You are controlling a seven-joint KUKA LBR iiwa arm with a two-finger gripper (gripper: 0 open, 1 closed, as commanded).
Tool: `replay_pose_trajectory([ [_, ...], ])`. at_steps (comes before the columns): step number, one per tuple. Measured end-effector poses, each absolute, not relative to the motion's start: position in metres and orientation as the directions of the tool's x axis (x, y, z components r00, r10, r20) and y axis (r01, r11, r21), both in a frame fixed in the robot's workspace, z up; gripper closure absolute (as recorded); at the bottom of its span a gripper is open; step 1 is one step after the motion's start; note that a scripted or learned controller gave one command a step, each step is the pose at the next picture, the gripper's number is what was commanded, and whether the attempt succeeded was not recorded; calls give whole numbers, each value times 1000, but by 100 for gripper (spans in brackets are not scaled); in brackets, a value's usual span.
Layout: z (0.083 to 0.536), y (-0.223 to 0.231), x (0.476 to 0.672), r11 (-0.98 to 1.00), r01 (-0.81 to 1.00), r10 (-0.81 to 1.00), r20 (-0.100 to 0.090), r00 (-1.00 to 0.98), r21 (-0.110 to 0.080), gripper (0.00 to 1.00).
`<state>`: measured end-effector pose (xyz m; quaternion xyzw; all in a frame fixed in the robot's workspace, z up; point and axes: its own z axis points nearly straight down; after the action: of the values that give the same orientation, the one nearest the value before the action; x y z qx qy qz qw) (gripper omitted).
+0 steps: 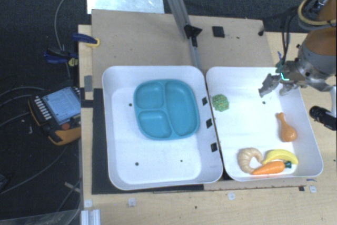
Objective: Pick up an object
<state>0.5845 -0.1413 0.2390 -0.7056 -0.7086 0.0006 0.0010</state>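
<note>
Right bin (247,113), white and shallow, on the table (142,39): holds a green broccoli-like piece (220,103) near its left wall, an orange toy drumstick (286,128) toward the right wall, and at the near edge a cluster of a pale croissant-shaped piece (248,157), a banana (280,156) and a carrot (269,168), the three touching or nearly so; left bin (118,129): holds a blue divided plate (166,109); end effector (271,85): poised over the upper right part of the right bin, nothing seen between its fingers, and whether they stand open or closed I cannot tell from here; step in hand, by my reckoning: choosing and approaching a target, no pick yet made; advice: the drumstick lies nearest and apart from its neighbours, so a straight descent over its narrow neck, jaws set across it, looks the cleanest try; the broccoli piece is also isolated but sits close to the bin wall; the cluster at the near edge risks nudging neighbours; writing: no brand, label or lettering legible anywhere; a handheld device (59,110) lies left of the table, its screen too small to read.
</note>
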Motion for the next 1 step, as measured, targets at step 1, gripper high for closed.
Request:
replay_pose_trajectory([
  [1, 241, -141, 585, 5, 1000, 1000, 0, -5, 2, 0],
])
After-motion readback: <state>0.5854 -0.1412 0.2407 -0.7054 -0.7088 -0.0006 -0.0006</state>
